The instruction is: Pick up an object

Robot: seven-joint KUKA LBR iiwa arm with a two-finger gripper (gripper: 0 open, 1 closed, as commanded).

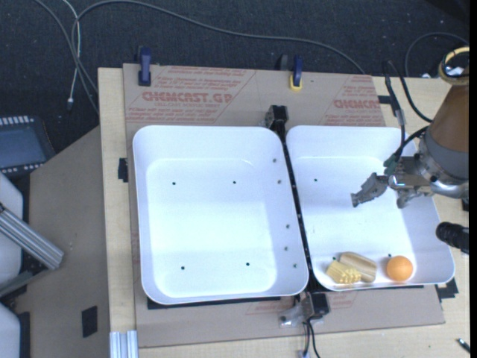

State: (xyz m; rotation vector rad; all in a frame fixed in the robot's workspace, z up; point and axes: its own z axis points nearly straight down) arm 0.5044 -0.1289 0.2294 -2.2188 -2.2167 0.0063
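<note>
We logged the grey two-finger hand (pixel 370 192) spread wide and holding nothing, over the right shallow white bin (pixel 328 155); the round orange ball (pixel 399 268) lay lower right, ungrasped; pickup still outstanding.

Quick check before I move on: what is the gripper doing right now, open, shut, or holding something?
Gripper: above the right bin, with nothing between its fingers; open or shut cannot be told.

ball (pixel 399 268) right of corn (pixel 344 274), both in right bin (pixel 328 144)
</note>
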